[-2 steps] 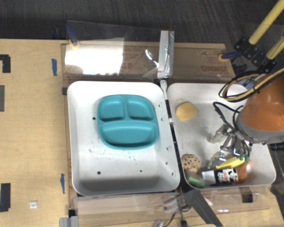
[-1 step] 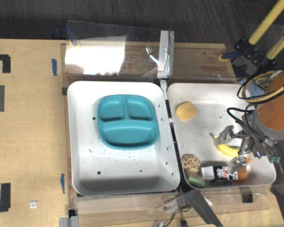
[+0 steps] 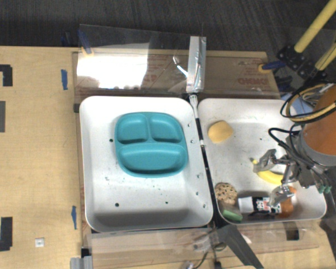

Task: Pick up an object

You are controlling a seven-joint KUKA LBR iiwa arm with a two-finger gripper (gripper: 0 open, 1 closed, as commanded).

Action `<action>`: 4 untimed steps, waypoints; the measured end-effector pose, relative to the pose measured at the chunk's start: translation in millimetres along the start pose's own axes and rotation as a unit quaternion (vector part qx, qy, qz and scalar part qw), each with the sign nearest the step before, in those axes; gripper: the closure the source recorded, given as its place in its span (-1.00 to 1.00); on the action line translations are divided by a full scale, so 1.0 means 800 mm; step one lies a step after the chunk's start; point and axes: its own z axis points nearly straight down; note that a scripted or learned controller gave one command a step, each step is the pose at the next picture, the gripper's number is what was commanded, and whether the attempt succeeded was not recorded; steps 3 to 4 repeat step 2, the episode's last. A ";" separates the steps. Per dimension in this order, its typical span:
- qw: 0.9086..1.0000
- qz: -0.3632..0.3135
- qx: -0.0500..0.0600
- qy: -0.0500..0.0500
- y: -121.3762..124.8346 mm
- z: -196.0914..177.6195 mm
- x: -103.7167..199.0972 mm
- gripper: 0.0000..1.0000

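- The left bin (image 3: 95, 167) is smooth white plastic with rounded corners, and it carries a glossy teal plate (image 3: 151, 143) split into three compartments.
- The right bin (image 3: 241, 114) holds a rounded yellow lump (image 3: 220, 131) near its far left corner, a speckled round cookie (image 3: 226, 192) at its near left, a small green piece (image 3: 231, 214) at the near rim, and a dark bottle (image 3: 259, 204) lying on its side with a white end.
- A yellow banana (image 3: 268, 176) lies just left of the gripper (image 3: 280, 178); an orange thing (image 3: 287, 205) sits by the bottle's right end.
- The metal jaws stand apart, one fingertip above the banana and one near the bottle, with nothing clamped between them.
- The arm (image 3: 325, 133) is cut off at the right edge, and its cables hide part of the right bin.
- The middle of the right bin is bare; the near rim is crowded.
- The desk (image 3: 33, 150) is pale wood, with a clear plastic sheet (image 3: 134, 63) at the far side.
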 end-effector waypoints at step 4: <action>0.930 -0.367 -0.001 -0.001 0.042 0.012 -0.042 -1.00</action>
